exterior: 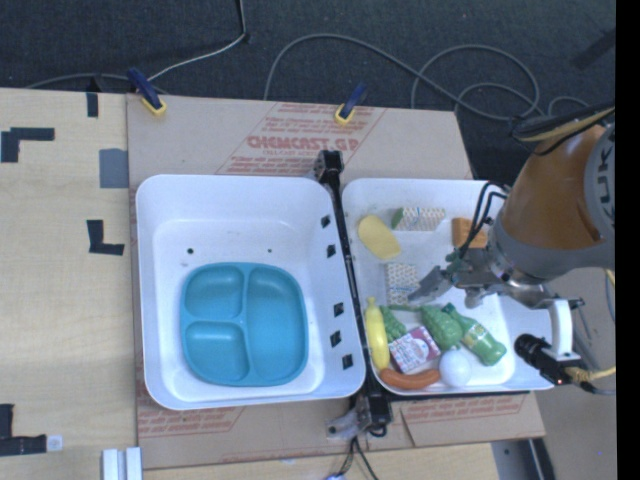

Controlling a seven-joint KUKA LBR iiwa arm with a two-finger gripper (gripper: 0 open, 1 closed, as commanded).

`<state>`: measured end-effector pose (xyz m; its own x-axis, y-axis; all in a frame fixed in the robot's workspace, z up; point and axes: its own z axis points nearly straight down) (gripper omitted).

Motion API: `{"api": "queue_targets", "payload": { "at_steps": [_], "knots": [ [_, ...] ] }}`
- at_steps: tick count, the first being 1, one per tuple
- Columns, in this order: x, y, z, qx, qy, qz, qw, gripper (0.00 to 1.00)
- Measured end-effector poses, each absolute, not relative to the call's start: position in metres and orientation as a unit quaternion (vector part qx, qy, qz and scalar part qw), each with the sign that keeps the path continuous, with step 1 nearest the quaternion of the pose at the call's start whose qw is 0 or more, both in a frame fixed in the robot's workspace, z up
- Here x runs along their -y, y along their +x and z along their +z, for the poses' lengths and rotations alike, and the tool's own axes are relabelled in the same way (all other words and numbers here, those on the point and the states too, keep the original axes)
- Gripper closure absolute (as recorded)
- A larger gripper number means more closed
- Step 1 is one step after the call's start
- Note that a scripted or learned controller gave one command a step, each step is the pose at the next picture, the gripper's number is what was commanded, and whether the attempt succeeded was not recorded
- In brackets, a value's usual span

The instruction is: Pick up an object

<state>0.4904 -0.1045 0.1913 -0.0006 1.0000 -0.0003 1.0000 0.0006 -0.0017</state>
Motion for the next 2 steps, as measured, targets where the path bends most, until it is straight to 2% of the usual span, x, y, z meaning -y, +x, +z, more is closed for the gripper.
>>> {"api": "queue_targets", "payload": {
  "at_steps": [1, 2],
  "knots": [
    [0.131, 0.504, 0.1, 0.707, -0.707, -0.0035, -0.007, 0.0],
    [0.1, 0.524, 0.093, 0.706, -0.708, -0.0044, -0.014, 0.0]
  ]
}}
